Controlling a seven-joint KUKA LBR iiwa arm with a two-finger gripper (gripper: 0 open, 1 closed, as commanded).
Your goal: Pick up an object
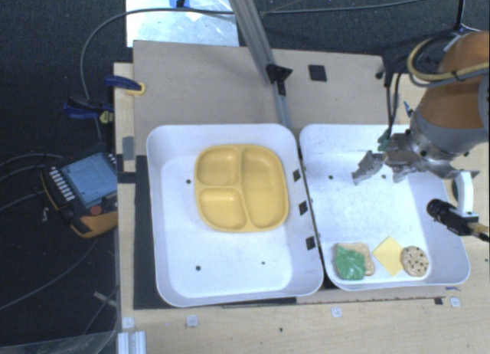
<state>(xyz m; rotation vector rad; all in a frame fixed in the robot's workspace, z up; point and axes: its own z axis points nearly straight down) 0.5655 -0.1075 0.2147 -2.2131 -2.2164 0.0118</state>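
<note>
From the camera above the bench, the gripper (380,166) hangs over the upper part of the right bin (337,214), its two fingers spread apart with nothing between them, so the picking looks to be at the approach step, with no object taken yet. The candidates lie in a row along that bin's 6 o'clock edge: a green-topped sandwich (352,260), just beside it toward 3 o'clock a yellow cheese slice (388,255), then a round cookie (414,260). The next move likely calls for travelling toward 6 o'clock and dropping squarely over one piece. The left bin (176,268) holds a yellow divided plate (241,188), sitting toward its 12 o'clock half
</note>
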